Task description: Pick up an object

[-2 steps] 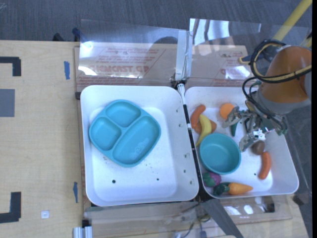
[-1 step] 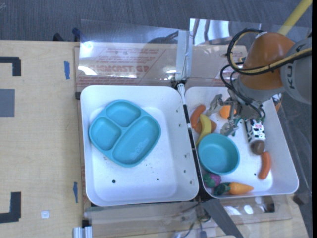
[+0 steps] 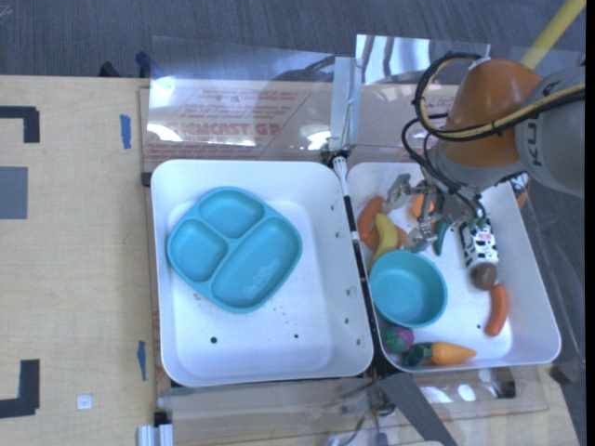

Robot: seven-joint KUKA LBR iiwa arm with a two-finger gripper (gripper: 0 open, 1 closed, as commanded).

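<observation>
My gripper [image 3: 414, 216] hangs over the back of the right bin [image 3: 547, 334], open, with nothing between its fingers. Just left of it lie a yellow banana [image 3: 384, 233] and an orange piece [image 3: 370, 214]. A round blue bowl [image 3: 407, 289] sits below the gripper in the view, toward the bin's front. To the gripper's right are a black-and-white spotted item [image 3: 482, 245] and a brown lump [image 3: 483, 274]. An orange-red sausage shape [image 3: 498, 309] and a carrot [image 3: 451, 351] lie near the front right.
The left bin [image 3: 169, 347] holds a blue divided plate [image 3: 234, 247]. A purple and green toy [image 3: 400, 337] is wedged at the right bin's front left, by the bowl. A clear plastic sheet [image 3: 242, 110] lies behind both bins.
</observation>
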